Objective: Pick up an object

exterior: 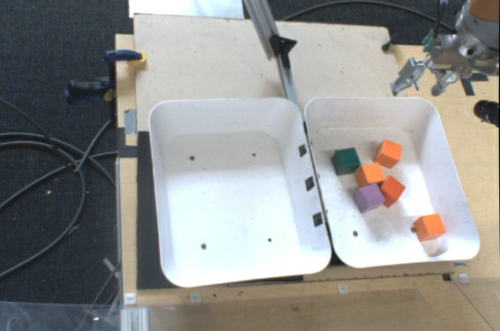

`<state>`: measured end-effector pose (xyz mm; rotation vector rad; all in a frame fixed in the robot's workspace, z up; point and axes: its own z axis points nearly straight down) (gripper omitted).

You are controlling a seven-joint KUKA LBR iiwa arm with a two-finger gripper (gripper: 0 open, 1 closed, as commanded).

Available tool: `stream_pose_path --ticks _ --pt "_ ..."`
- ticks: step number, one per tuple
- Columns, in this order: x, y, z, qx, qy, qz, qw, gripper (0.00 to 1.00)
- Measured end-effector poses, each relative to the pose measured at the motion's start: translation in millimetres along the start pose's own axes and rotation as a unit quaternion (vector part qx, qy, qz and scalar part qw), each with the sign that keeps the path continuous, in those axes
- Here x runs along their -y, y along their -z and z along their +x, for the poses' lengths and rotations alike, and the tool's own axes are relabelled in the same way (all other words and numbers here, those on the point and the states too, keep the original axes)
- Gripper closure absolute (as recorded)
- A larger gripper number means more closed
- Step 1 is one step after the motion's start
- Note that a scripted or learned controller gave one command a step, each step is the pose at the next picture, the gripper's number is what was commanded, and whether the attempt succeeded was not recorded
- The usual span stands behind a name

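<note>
The gripper [426, 80] hung above the far right corner of the right bin [447, 142], outside its rim, over the bench [211, 56]. Its two fingers stood spread apart with nothing between them.

All the candidate objects lay inside the right bin. A green cube [345, 161] sat nearest the bin's left wall. Just right of it was a cluster: an orange cube [388, 153] toward the far side, a second orange cube [369, 174] below it, a red-orange cube [392, 189] and a purple cube [367, 197], these last three touching or nearly so. A lone orange cube [429, 227] rested apart from the cluster, near the bin's near right corner. The left bin [180, 165] held no cubes.

By this showing the pick had not begun in earnest: no cube was lifted or gripped. What remained was the whole of it, namely moving over the right bin, descending onto one cube, closing and raising it. The lone orange cube or the green one looked the easier targets, being free of neighbours.
</note>
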<state>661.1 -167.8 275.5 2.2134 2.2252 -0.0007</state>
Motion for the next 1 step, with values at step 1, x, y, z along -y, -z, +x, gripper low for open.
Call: stream_pose_path --ticks 1 --pt "41.8 -100.9 11.7 -0.002 -0.002 0.004 1.0000 0.00"
